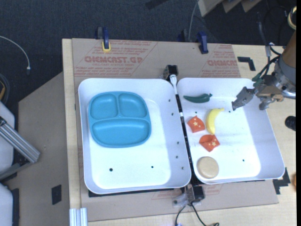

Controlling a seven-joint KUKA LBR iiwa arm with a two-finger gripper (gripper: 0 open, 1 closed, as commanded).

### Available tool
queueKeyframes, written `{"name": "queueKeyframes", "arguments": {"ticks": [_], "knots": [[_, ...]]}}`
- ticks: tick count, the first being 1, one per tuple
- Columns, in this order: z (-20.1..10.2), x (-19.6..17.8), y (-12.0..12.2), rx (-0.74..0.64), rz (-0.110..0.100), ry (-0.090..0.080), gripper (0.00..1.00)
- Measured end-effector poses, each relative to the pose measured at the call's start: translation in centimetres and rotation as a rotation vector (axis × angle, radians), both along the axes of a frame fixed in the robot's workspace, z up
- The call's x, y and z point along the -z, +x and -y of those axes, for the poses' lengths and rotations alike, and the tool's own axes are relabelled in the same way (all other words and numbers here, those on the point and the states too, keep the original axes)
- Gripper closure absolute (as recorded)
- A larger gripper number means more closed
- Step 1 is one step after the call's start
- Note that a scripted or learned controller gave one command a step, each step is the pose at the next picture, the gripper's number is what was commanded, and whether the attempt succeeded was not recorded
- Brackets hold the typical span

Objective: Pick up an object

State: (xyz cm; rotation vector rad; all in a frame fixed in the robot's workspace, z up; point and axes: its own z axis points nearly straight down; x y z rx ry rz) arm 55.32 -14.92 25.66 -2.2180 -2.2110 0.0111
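Note:
The right bin (263, 140) holds a green pepper (197, 97), a yellow banana (214, 119), two red pieces (196, 124) (209, 142) and a round beige bun (207, 167). My gripper (252, 99) hovers over the bin's upper right part, to the right of the banana and the pepper. It is open, its two fingers spread apart with nothing between them. It touches none of the objects.
A blue divided plate (120, 119) lies in the left bin (131, 173). A black divider (181, 121) runs between the bins. Clamps (106, 39) (202, 41) sit on the board's far edge. Cables hang at the right near the arm.

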Motion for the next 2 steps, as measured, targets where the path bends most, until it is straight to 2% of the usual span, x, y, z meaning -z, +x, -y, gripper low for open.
{"name": "queueKeyframes", "arguments": {"ticks": [1,2], "knots": [[0.0,-0.7,0.2,-0.003,0.013,-0.002,0.0],[0.2,3.9,-0.5,-0.003,0.007,-0.001,0.0]]}}
